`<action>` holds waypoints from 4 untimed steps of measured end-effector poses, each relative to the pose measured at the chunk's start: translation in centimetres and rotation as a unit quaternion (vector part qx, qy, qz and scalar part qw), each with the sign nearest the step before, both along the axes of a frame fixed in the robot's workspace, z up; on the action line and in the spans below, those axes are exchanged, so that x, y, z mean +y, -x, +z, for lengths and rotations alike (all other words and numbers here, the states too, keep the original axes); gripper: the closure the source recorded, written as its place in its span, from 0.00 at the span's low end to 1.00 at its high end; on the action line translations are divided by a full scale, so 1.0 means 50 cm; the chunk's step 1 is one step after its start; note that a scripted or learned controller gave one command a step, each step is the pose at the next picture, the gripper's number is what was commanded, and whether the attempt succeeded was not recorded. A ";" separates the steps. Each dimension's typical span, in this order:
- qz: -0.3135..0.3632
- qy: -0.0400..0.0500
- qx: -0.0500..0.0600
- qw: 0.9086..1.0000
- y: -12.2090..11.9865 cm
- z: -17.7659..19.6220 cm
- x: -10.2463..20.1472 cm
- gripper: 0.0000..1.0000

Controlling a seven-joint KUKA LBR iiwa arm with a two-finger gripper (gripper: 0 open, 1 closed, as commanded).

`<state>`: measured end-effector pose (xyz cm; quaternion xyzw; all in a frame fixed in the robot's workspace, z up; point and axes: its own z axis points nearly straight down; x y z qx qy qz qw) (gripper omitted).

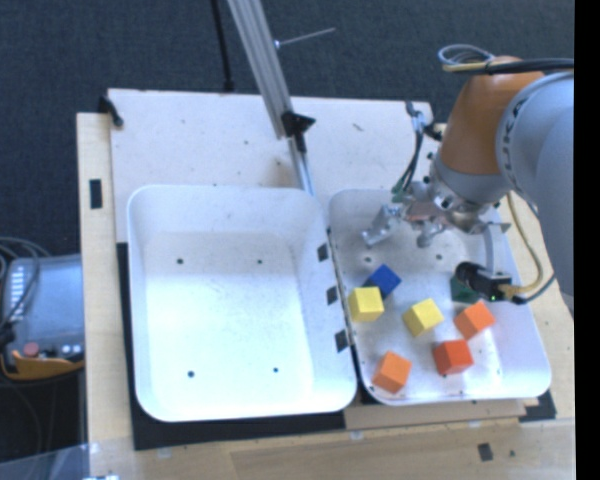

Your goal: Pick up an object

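Six blocks (421, 317) sit clustered in the right bin (525, 368), toward its front; the gripper (405, 224) hangs seemingly behind them.

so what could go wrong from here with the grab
1. The blue cube touches a yellow cube, so a finger coming down there may land on top of one or shove both instead of closing on one.
2. The red cube and an orange cube sit near the right bin's rim, which could block a finger.
3. The gripper hangs above the far end of the bin, off from all the cubes, so closing there would likely catch nothing.
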<state>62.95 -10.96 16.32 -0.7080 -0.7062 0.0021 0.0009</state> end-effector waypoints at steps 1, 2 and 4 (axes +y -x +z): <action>-0.001 0.000 0.000 1.000 -0.015 -0.117 -0.005 0.00; -0.001 0.000 -0.001 1.000 -0.016 -0.132 -0.007 0.00; -0.002 0.000 -0.004 1.000 -0.003 -0.013 -0.014 1.00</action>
